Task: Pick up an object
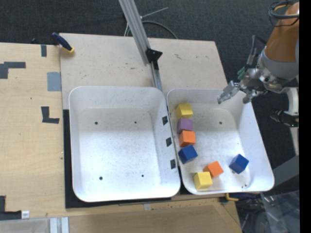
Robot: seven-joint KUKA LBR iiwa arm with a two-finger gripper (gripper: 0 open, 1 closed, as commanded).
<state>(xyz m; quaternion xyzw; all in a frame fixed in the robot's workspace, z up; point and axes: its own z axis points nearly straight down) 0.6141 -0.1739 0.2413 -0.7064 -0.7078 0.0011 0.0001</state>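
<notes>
Here the gripper hangs over the far right corner of the right bin, its two fingers spread apart with nothing between them. All the candidates lie in that bin: a column along the left wall made of a yellow cube, a purple cube, an orange cube and a blue cube, the neighbours touching or nearly so. Nearer the front sit a second yellow cube touching a second orange cube, and a lone blue cube a little to their right. The left bin holds no cubes.

The step in hand looks like the approach, with no target yet committed. The lone blue cube seems the best choice, since it stands apart from the others and leaves room for a finger on each side. The column cubes are crowded against the wall and each other, so a finger would likely land on a neighbour. To do it well, centre the gripper above the cube, turn the wrist so the fingers face two flat sides, not corners, descend fully, then close and lift straight up.
</notes>
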